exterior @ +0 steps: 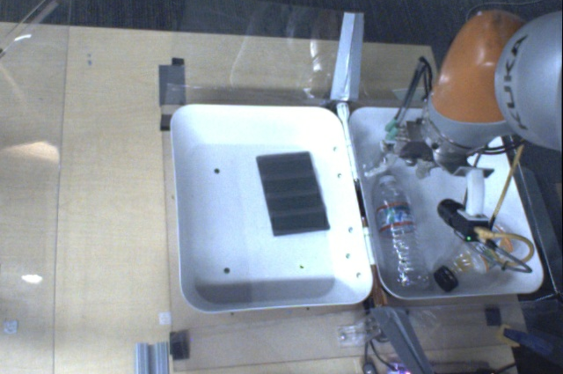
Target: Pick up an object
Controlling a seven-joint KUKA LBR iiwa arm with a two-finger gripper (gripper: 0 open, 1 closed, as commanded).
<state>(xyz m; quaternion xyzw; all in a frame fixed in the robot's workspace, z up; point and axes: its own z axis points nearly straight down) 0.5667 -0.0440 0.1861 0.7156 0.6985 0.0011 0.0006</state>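
Observation:
A clear plastic water bottle (398,233) lies lengthwise in the right bin (528,282), its black cap (446,279) toward the front. My gripper (398,157) hangs low over the back of that bin, just above the bottle's far end, under the orange band and grey wrist. Nothing is visibly held. A black ridged rectangular pad (292,194) lies flat in the middle of the left bin (202,275).
A clear plastic sheet and a metal upright (348,55) stand behind the bins. The two bins meet at a narrow divider (359,196). Bare wooden bench (88,187) stretches to the left.

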